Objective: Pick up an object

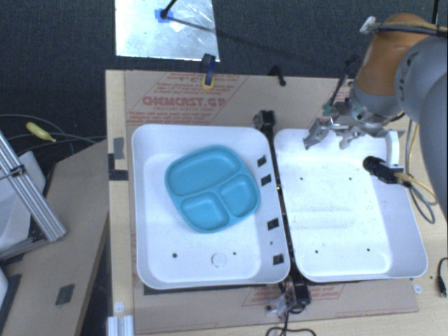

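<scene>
A light blue plate [211, 187] with three compartments lies flat in the left bin [155, 257], near its middle. My gripper [329, 138] hangs over the far edge of the right bin [364, 257], well to the right of the plate. Its two grey fingers [313, 136] stand apart, open, with nothing between them.
The two white bins sit side by side on a cardboard sheet [189, 96], joined by a black divider [274, 187]. A shiny metal sheet [166, 19] lies beyond the bench. A metal frame [28, 194] stands at the left.
</scene>
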`<control>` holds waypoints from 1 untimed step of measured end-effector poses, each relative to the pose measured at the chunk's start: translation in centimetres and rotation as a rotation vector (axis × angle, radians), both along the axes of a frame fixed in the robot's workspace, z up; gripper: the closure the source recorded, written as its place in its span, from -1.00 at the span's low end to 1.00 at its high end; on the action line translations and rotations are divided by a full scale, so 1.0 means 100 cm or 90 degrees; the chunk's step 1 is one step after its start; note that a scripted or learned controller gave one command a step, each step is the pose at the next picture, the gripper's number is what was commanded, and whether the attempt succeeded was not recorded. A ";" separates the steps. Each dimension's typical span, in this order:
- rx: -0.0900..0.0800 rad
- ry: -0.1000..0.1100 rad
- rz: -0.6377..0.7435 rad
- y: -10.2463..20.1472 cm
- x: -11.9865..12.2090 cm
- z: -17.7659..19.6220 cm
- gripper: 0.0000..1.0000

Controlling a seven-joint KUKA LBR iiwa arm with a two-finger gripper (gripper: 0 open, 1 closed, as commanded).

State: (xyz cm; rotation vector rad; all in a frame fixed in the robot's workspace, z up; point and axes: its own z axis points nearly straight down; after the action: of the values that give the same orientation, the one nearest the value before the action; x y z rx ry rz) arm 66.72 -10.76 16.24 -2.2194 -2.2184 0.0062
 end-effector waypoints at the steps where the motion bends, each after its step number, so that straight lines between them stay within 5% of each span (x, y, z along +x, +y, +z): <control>1: 0.001 0.001 -0.002 -0.032 -0.072 -0.083 -1.00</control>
State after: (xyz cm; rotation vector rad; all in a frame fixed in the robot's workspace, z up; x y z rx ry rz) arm 59.53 -13.93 7.99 -2.2214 -2.2130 0.0076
